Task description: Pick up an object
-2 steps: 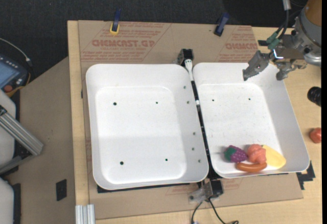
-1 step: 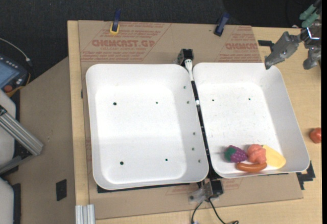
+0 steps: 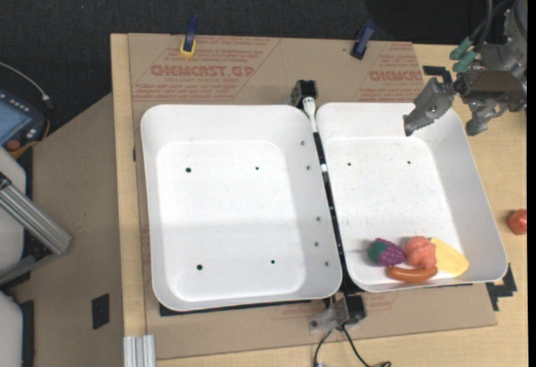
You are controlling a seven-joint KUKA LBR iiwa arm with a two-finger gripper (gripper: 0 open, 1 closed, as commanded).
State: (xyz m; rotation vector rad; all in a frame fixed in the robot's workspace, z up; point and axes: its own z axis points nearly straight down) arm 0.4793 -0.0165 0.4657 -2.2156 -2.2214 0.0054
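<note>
Several small toy foods lie together at the near edge of the right bin point(image 3: 368, 189): purple grapes point(image 3: 387, 252), an orange-red piece point(image 3: 421, 250), a yellow piece point(image 3: 450, 259) and a red sausage shape point(image 3: 410, 274). My gripper point(image 3: 450, 116) hangs over the far right corner of that bin, well away from the toys. Its two grey fingers are spread apart, one at the left point(image 3: 427, 108) and one at the right point(image 3: 479, 117), with nothing between them.
The left bin point(image 3: 226, 198) lies beside the right one on a cardboard sheet point(image 3: 251, 64). A small orange object point(image 3: 517, 222) rests outside the bins at the right. Blue clamps point(image 3: 363, 40) hold the board's far edge.
</note>
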